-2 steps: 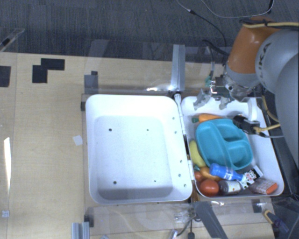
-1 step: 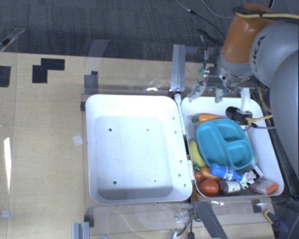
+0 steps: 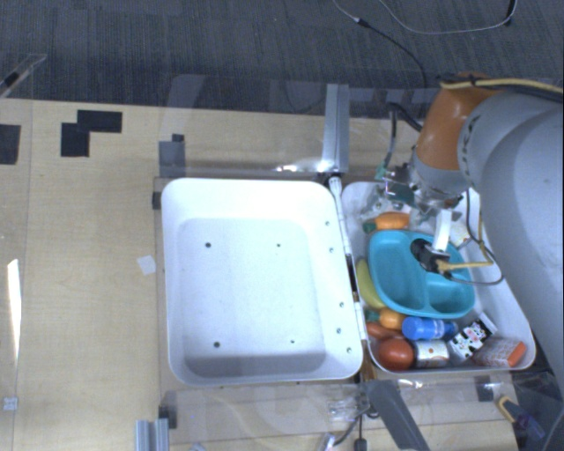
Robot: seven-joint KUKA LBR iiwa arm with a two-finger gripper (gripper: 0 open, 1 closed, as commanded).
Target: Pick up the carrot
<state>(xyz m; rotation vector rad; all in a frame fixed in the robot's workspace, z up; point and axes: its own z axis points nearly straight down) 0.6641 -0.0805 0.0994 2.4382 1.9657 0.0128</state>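
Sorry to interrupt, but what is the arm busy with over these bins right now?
The grey arm's hand is down at the far end of the right white bin, just beside the small orange carrot. The carrot lies against the blue plastic bowl and is not lifted yet.

A robotics lab: a wooden bench (image 3: pixel 79 291) with white bins (image 3: pixel 256 198), metal brackets (image 3: pixel 336 128), loose cables (image 3: pixel 414 22).
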